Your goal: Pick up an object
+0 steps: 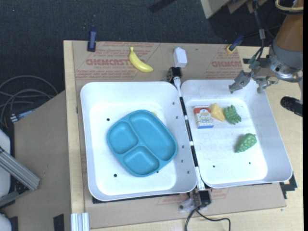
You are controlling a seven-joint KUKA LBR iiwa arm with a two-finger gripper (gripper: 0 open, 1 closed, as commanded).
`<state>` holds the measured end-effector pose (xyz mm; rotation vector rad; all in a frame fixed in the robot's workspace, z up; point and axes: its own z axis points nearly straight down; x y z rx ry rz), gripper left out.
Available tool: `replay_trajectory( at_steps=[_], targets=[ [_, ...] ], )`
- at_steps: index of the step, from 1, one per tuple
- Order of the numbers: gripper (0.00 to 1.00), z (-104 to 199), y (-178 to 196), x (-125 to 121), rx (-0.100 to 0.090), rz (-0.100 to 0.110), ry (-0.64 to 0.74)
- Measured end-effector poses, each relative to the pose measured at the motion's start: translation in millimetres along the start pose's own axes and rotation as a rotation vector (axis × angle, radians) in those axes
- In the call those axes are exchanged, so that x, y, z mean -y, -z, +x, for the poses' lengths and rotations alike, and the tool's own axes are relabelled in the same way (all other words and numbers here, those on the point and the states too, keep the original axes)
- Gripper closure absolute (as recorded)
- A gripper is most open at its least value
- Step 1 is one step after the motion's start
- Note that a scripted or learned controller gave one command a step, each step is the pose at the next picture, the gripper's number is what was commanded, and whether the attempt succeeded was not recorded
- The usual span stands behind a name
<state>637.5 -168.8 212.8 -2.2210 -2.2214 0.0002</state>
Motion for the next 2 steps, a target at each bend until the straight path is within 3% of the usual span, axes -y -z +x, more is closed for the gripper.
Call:
replay_trajectory(
  at_steps=[1, 2],
  targets=[
    [0.00, -1.8, -125.1, 10.0, 0.003, -0.005, -0.002],
    [0.00, -25.6, -128.4, 73.2, 0.000, 0.002, -0.002]
  ],
)
